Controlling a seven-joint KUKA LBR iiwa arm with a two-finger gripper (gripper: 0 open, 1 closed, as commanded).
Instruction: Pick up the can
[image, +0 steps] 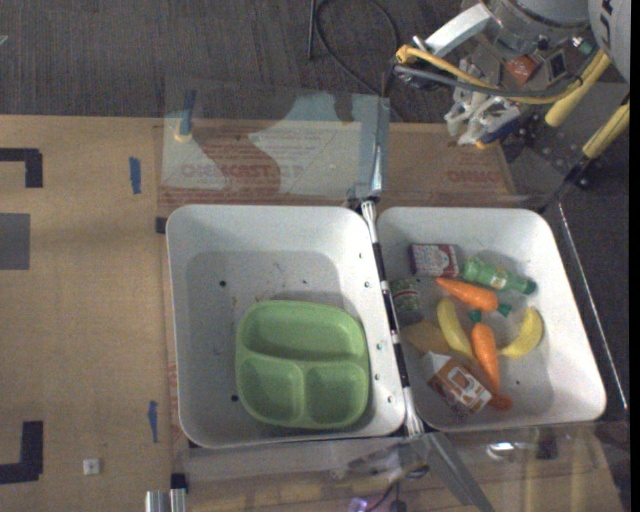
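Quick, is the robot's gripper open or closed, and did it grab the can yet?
Gripper: cannot be told whether open or closed; it holds nothing and hangs above the bench behind the right bin.
Can: lying in the right bin, not picked up.

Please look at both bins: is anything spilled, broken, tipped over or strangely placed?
Nothing looks spilled or broken. The can sits tight against the left wall of the right bin, crowded by toy food. The green plate lies flat in the left bin. The gripper hangs beyond the bins.
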